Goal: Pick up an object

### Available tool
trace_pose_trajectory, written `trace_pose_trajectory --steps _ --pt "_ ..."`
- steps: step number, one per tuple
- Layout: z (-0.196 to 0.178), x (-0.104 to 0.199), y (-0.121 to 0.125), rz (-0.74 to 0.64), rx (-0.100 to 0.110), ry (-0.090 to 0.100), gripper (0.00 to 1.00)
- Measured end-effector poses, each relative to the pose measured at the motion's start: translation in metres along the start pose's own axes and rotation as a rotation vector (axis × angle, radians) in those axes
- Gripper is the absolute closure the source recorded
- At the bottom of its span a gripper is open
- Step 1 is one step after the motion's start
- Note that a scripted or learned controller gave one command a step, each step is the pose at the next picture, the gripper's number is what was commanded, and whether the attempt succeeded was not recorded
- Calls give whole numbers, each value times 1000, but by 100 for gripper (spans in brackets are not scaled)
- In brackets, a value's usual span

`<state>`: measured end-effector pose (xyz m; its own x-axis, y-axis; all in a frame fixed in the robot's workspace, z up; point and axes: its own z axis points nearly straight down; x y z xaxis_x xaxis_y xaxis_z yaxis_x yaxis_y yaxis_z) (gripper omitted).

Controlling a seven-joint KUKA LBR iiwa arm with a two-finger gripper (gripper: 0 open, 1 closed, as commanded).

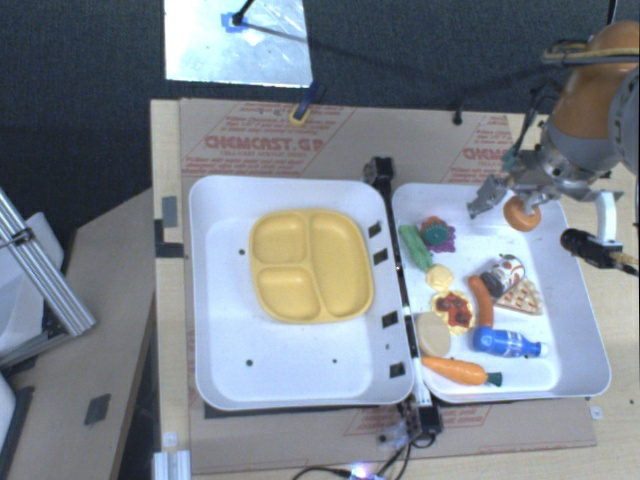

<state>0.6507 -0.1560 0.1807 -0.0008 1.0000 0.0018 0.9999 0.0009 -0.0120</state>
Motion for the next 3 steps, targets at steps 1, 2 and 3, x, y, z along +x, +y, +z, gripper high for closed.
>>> trace_pose_trajectory --steps 1,2,3 --pt "-9 0 3 -2 -13 -2 0" --pt "38 -7 9 -1 -11 -2 0" --pt "90 -6 8 -3 -6 -1 0"
